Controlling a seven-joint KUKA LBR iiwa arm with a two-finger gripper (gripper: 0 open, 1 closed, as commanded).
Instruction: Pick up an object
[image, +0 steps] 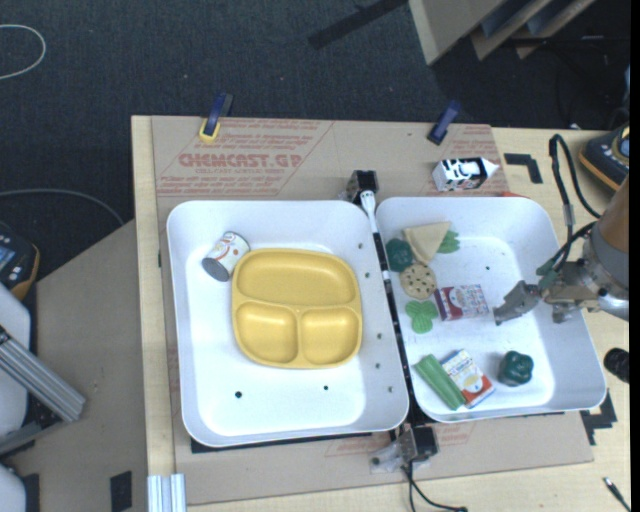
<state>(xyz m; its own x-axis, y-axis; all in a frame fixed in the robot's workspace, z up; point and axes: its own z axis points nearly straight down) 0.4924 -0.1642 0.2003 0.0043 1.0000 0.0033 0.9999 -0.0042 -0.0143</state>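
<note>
Camera view: two shallow white bins on a cardboard-topped bench, dark carpet around it.

Left bin (190, 330) holds one glossy yellow divided tray (296, 306) with three compartments, and a small can (225, 254) lying tipped just left of it. Right bin (570, 370) holds small toys right of the tray: a red-and-white box (462, 301), a dark green pepper (516, 368), a speckled cookie (418, 280) (round). The gripper (532, 301) hangs over that bin, fingers spread and holding nothing, just right of the box.
</note>
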